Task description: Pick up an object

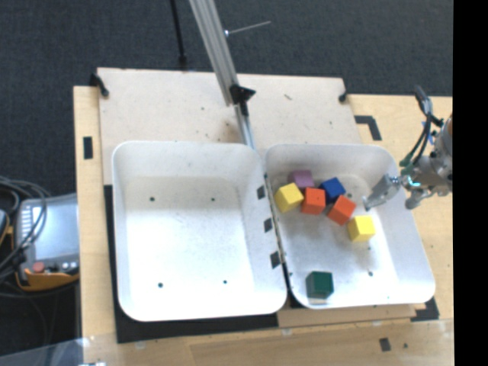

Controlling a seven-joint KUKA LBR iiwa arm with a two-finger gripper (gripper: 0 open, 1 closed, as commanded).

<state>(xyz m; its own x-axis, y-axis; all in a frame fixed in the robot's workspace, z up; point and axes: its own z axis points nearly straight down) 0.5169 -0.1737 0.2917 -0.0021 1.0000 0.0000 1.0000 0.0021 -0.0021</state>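
The right bin [412, 277] holds several cubes. A yellow cube [289, 196], a purple cube [303, 178], an orange cube [314, 200], a blue cube [333, 188] and a second orange cube [342, 209] cluster near its back. Another yellow cube [361, 227] lies just right of the cluster. A green cube [320, 284] sits alone by the front rim. My gripper [396, 197] hangs over the bin's right rim, open, with nothing between its fingers. Its left finger [377, 195] points toward the cluster, a little right of the blue cube.
The left bin [122, 204] stands beside the right one, sharing a middle wall. A slanted metal rail [217, 48] runs from the top down to the bins' back edge. A grey box with cables [42, 239] sits off the bench at left.
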